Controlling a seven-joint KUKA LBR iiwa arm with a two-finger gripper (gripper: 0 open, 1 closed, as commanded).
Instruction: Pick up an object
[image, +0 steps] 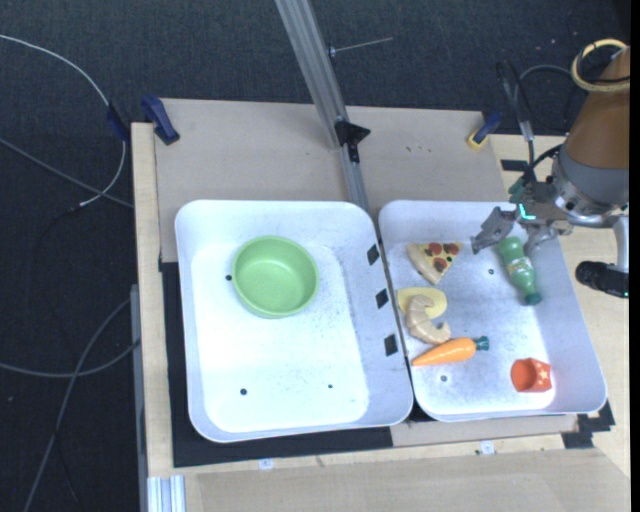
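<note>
Right now hand (512, 236) open, directly over green bottle (519, 268) in rt bin (585, 345).

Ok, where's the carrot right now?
The carrot lies in the right bin, near its left front, just below the croissant and to the left of the red piece in the camera view.

Green bottle (519, 268) lying tilted in the right bin's (590, 375) upper right part.
</note>
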